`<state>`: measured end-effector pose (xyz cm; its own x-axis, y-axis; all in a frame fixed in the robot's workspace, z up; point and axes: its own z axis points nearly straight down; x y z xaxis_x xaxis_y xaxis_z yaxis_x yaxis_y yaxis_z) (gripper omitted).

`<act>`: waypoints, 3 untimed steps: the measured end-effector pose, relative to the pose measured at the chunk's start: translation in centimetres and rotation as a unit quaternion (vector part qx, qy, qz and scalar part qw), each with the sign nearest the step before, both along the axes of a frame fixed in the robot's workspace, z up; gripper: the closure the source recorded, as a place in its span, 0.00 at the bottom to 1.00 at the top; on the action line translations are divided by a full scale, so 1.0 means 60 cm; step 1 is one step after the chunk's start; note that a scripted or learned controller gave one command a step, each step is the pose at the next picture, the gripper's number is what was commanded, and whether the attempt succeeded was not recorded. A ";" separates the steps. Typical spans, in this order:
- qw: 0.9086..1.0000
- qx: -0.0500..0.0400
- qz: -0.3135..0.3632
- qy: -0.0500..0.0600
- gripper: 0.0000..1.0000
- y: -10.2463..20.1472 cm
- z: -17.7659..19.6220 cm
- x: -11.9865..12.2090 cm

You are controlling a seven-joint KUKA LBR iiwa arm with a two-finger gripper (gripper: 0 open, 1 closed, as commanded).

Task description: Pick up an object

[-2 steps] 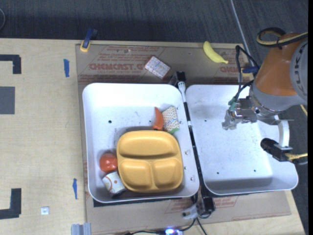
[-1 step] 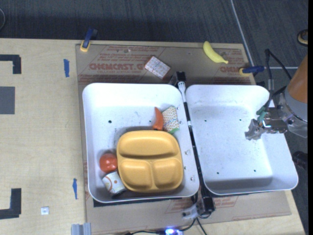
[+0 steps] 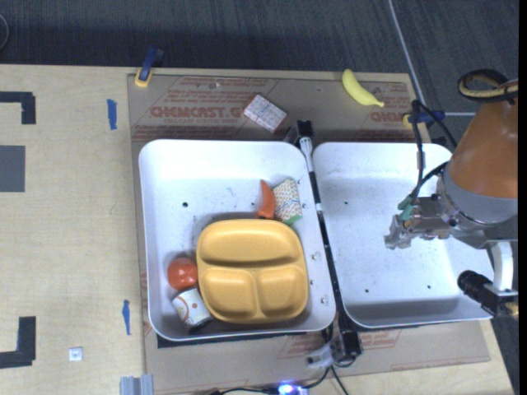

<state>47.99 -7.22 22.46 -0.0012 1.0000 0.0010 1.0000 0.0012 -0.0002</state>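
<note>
Over right bin (image 3: 362,299), gripper (image 3: 401,230) hovers, nothing under it; can't tell grip state. Pickable stuff all in left bin (image 3: 165,163): yellow tray (image 3: 251,270), red ball (image 3: 182,271), orange bit (image 3: 267,200). Approach step (guessing); next needs move left, then descent.

Grey arm (image 3: 486,208) with broad orange band, black cables, small metal end.

Even, bright overhead light falls on the counter (image 3: 66,245); both white bins (image 3: 165,171) read nearly blown out, with soft shadows along their inner walls. The floor at twelve o'clock stays dim. Focus is slightly soft throughout, the arm (image 3: 490,163) at three o'clock blurriest.
</note>
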 end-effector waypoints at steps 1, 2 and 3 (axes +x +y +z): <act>1.000 0.000 0.000 0.000 1.00 0.087 0.002 0.001; 1.000 0.000 -0.001 0.001 1.00 0.071 -0.023 -0.001; 1.000 -0.001 0.000 -0.001 1.00 0.065 -0.040 0.050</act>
